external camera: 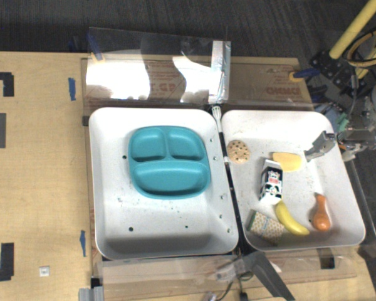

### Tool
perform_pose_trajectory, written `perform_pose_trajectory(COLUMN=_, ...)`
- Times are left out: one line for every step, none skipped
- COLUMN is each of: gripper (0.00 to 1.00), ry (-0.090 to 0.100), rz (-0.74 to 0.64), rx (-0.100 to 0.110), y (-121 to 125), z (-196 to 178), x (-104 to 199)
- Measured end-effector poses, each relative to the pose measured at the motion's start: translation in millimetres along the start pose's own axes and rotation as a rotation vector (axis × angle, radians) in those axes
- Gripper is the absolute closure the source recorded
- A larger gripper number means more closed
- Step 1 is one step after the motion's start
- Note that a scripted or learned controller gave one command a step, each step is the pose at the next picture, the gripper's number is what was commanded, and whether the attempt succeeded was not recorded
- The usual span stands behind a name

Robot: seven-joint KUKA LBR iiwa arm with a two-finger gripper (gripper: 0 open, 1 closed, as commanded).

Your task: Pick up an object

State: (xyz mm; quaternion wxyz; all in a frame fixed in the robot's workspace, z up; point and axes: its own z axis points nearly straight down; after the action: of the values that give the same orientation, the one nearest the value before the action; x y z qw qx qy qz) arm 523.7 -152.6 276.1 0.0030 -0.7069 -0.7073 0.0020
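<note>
The right bin (338, 187) holds several small items: a round speckled cookie (237, 150), a yellow lump (287, 161), a white carton with black print (272, 182), a banana (291, 219), an orange gourd-shaped piece (321, 213) and a small patterned pouch (265, 226). My gripper (318, 146) hangs over the bin's right side, just right of the yellow lump and apart from it. Nothing is seen in its grasp.
The left bin (106, 218) carries a teal divided plate (168, 161). A clear plastic panel with tape (175, 68) stands behind the bins. Cables and a yellow tube (357, 24) crowd the upper right. Bare bin floor lies along the right bin's far edge.
</note>
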Motion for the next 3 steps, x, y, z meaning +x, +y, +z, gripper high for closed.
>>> perform_pose_trajectory(gripper=0.0, ry=0.002, rz=-0.105, rx=0.003, y=20.9, z=43.6, x=-10.0)
perform_pose_trajectory(gripper=0.0, ry=0.003, rz=0.075, rx=0.006, y=43.5, z=101.0, x=-22.9)
perform_pose_trajectory(gripper=0.0, ry=-0.001, rz=0.164, rx=-0.007, y=29.4, z=169.8, x=11.8)
